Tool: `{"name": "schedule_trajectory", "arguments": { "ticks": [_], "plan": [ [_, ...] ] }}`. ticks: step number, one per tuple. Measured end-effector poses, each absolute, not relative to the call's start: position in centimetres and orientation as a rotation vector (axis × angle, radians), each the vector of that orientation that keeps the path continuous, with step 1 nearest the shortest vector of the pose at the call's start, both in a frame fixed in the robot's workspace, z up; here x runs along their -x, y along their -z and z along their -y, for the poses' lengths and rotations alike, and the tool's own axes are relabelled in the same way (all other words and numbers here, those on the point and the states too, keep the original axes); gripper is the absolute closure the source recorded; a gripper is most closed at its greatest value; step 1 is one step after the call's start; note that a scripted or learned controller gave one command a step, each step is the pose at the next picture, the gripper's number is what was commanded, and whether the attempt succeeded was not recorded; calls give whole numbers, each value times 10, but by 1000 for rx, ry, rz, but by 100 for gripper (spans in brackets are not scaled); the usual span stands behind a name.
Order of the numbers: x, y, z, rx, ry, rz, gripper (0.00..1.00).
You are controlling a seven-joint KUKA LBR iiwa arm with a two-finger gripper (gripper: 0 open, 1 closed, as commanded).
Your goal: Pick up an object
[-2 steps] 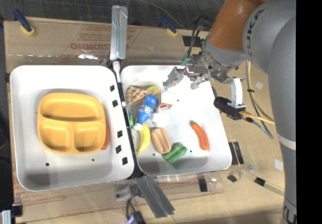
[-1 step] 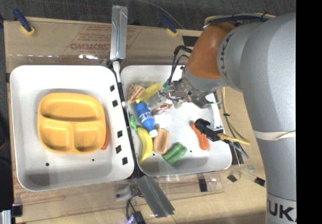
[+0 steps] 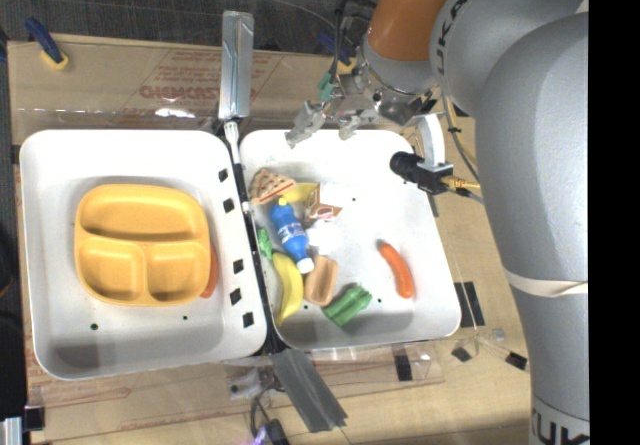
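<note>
Claw (image 3: 322, 120), fingers apart and holding nothing, hovers over the right bin (image 3: 436, 285); the lone orange carrot (image 3: 397, 269) looks light, rigid, slippery — best pinched across its middle.

arm (image 3: 520, 63): "KUKA" in dark letters, partly seen on the grey casing near the orange band, and again cut off at the bottom right corner

cardboard sheet (image 3: 180, 73): red printing behind the bins, too faint to make out (looks like a couple of lines)

blue bottle (image 3: 291, 233): label's there, unreadable
</note>
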State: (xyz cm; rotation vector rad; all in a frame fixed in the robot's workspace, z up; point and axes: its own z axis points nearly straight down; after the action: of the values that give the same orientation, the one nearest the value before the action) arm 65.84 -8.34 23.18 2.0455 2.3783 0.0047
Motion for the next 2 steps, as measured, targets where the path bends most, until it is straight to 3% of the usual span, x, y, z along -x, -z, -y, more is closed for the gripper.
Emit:
{"name": "schedule_trajectory", "arguments": {
  "ticks": [1,2],
  "plan": [
    [-594,-125,100,-1955,9,-2471,0],
    [-632,-90,107,-2089,7,-2353,0]
  ]
}}
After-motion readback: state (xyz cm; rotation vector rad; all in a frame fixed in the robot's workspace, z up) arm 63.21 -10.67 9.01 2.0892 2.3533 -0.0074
